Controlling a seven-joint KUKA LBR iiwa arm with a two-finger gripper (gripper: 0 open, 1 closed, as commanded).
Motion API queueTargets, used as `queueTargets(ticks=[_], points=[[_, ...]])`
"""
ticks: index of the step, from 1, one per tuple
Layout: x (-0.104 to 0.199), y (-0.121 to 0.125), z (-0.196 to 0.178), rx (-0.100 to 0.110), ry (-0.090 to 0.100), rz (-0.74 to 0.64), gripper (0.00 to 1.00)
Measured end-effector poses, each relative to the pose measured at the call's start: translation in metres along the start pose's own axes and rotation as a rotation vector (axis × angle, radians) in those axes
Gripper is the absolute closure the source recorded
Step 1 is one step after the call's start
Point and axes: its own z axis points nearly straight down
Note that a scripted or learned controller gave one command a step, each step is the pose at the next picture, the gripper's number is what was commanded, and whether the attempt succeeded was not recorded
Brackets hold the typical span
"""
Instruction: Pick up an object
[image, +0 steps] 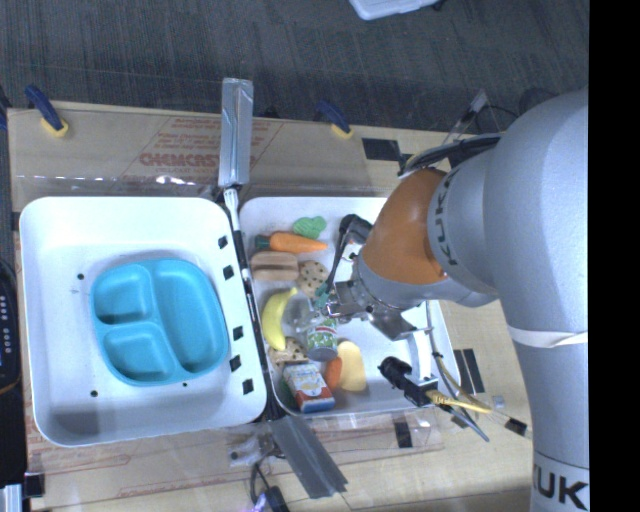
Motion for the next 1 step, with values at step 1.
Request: queueTargets(ticks=[1], points=[[0.0205, 0.0036, -0.0931, -0.007, -0.001, 0.129, 1.00]])
